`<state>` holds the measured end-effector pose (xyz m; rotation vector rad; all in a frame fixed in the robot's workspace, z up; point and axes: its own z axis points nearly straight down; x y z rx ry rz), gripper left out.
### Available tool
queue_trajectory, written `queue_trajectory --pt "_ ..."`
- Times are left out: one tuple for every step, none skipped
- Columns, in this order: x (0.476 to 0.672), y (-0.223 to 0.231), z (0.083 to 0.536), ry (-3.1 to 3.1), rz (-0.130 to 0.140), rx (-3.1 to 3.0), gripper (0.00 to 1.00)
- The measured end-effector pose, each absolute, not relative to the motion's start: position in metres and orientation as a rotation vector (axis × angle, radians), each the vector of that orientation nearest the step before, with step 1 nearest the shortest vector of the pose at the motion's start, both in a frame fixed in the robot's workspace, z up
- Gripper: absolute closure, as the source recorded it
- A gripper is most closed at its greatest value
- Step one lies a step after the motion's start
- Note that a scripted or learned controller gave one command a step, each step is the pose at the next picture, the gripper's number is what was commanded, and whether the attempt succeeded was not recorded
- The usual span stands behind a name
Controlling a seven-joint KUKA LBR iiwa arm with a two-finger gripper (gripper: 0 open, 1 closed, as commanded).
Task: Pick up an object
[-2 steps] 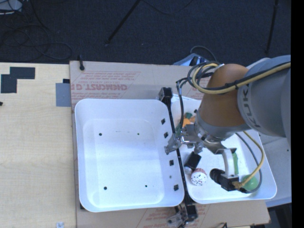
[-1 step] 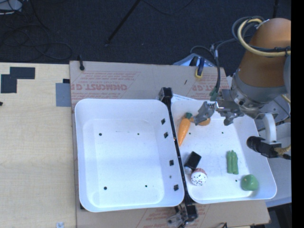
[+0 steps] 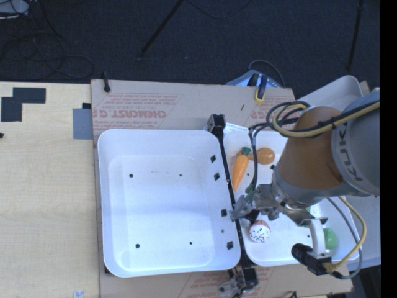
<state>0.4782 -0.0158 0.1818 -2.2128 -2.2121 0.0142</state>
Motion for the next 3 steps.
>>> queue_trajectory --pt "0.487 -0.02 0.228 -2.222 0.0 -2.221 0.0" --pt "0.544 -0.043 0.186 -2.22 0.001 -2.222 0.0" --pt "0.614 -0.077 0.267 -2.23 -0.005 -2.224 0.0"
